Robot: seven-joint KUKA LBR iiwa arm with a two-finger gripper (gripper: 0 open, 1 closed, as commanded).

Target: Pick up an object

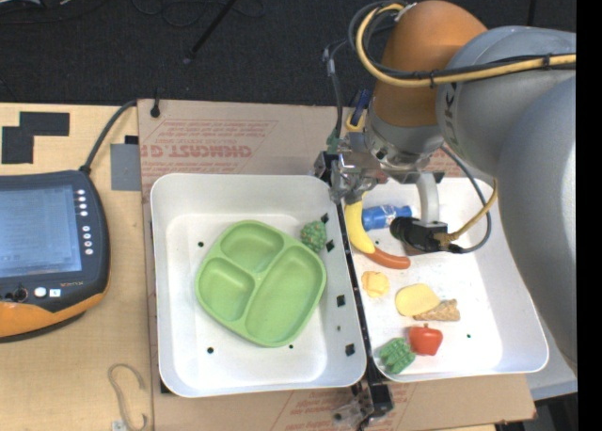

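Pincer hovering at the right bin's upper-left corner, finger state impossible to tell. Banana directly beneath, long axis running down toward the camera, beside the bin's left wall.

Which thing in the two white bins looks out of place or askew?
The small green broccoli-like toy lies in the left white bin, beside the green divided plastic plate, apart from the other toy foods in the right white bin.
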